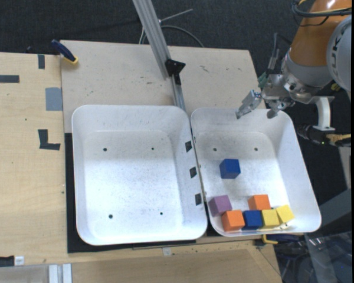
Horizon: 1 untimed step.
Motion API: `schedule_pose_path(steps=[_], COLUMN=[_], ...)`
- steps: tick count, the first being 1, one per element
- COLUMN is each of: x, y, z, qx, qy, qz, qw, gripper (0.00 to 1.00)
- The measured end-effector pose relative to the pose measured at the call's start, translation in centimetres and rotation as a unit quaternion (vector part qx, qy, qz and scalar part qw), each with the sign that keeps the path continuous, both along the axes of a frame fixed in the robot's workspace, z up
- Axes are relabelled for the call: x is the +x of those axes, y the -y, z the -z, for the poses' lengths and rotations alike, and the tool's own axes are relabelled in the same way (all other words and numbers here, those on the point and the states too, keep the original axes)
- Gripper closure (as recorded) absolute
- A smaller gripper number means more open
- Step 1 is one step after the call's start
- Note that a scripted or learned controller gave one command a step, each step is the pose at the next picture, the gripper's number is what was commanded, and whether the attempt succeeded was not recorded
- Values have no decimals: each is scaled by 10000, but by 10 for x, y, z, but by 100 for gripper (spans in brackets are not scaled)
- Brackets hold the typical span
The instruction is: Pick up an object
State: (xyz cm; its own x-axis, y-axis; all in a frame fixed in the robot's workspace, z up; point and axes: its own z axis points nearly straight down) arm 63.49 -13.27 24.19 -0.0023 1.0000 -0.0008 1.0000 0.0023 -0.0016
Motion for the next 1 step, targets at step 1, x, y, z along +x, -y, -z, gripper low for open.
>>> schedule_pose_path(steps=[1], x=[-44], y=[-30], z=[101], qx=[15], qy=[-50], qz=[6], qw=[10000], gripper=[0])
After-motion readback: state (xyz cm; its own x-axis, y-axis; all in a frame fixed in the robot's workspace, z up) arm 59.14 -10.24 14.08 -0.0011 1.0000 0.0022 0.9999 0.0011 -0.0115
